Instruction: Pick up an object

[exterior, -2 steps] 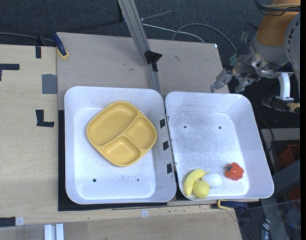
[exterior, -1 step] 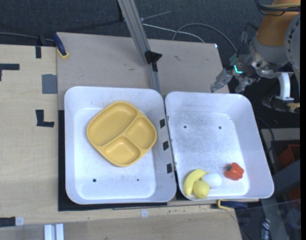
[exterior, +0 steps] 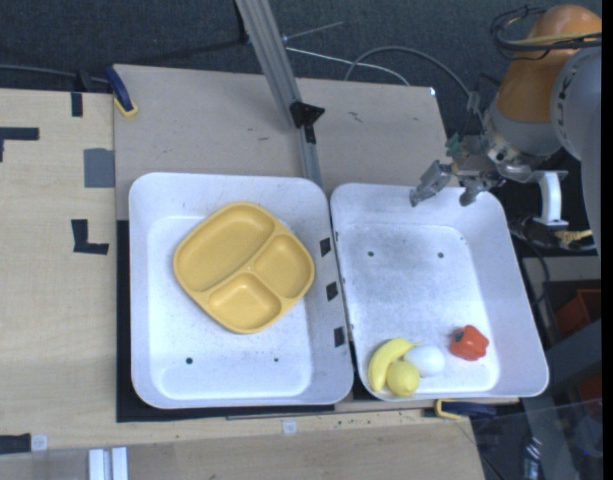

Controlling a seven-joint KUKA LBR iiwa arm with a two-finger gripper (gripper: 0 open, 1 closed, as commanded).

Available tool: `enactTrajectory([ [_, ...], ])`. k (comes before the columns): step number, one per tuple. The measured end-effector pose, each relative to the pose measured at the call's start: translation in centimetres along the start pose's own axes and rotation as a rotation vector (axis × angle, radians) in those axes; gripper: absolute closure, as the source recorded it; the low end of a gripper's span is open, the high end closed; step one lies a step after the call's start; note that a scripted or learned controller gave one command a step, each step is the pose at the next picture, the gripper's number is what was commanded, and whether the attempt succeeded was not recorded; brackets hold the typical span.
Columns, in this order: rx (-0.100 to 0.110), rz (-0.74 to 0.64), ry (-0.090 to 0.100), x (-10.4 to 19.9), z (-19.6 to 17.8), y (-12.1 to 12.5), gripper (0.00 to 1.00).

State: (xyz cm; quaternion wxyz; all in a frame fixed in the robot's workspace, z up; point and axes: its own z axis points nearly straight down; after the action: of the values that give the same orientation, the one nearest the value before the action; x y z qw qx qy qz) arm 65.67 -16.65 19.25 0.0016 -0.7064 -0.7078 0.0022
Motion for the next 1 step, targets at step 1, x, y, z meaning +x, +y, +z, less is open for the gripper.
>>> enactTrajectory([
  [1,0.002,0.000,0.000,-0.55,6.21,0.21,0.00],
])
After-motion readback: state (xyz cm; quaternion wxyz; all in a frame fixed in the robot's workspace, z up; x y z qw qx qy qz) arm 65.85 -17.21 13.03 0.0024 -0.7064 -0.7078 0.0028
